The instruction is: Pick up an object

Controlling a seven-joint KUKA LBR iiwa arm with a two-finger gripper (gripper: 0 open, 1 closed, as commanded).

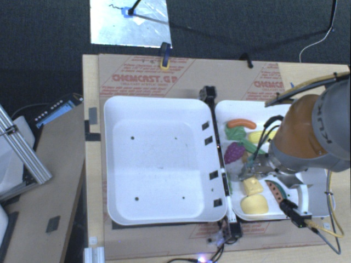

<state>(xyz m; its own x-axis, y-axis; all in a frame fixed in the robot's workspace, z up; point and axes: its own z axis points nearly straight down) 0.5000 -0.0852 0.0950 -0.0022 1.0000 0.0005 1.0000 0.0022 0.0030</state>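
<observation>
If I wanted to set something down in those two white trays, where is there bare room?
The left bin offers a wide bare floor inside its four walls. The right bin is crowded: an orange carrot, purple grapes and yellow toy foods lie close together, with the arm over them.

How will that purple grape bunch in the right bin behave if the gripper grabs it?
The purple grape bunch looks like a moulded toy, so probably stiff and light. Its bumpy, rounded surface may slip between fingers. It lies against neighbouring toys in the right bin, so it may nudge them when lifted.
</observation>
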